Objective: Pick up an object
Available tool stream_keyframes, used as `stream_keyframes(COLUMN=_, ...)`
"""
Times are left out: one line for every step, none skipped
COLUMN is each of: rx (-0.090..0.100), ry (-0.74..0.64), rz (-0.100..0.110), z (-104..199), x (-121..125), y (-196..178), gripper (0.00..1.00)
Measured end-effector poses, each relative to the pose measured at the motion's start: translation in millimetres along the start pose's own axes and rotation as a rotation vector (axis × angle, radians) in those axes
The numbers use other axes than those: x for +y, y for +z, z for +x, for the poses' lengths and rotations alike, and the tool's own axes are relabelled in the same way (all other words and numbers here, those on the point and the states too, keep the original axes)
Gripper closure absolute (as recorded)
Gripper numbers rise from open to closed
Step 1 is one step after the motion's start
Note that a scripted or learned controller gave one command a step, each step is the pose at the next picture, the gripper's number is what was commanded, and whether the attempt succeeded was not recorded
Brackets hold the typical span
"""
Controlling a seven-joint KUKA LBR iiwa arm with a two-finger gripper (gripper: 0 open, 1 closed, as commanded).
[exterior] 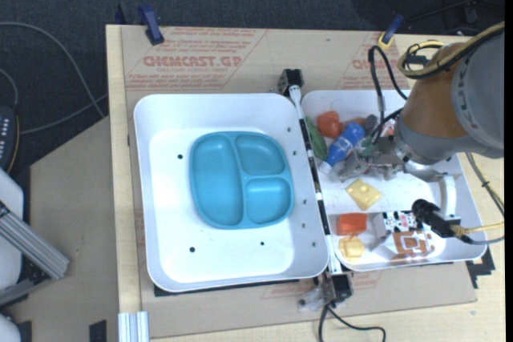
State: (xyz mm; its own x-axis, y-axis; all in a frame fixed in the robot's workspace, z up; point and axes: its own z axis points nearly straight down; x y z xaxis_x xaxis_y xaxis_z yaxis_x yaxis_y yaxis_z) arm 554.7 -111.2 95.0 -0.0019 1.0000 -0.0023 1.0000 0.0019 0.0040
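The left bin (152, 132), occupying the centre-left of the frame, was found to contain one item: a blue divided plate (240, 177), lying flat near its middle.

The right bin (473, 248), at the centre-right of the frame, was found crowded. Along its left wall a green piece (315, 138) was noted; just right of it, an orange-red object (328, 123) and a blue bottle (345, 142) lay close together in the bin's upper part. Lower down were recorded a yellow cheese-like wedge (362, 194), an orange block (351, 223), a yellow piece (351, 249) and a printed packet (407, 240).

The gripper (358, 160) was seen low in the right bin, just below the blue bottle and above the yellow wedge, with the arm (449, 112) entering from the right edge. Whether the pincer was released or clenched could not be told; nothing was seen clearly between it.

The step in hand was judged to be the approach or closing upon an item amid the clutter. The next move was judged to call for a firm closure on a single object, then a straight lift clear of its neighbours.
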Motion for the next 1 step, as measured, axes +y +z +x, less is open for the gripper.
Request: stream_keyframes(rx=0.004, ry=0.002, rz=0.007, z=12.2, x=-30.6, y=10.9, gripper=0.0)
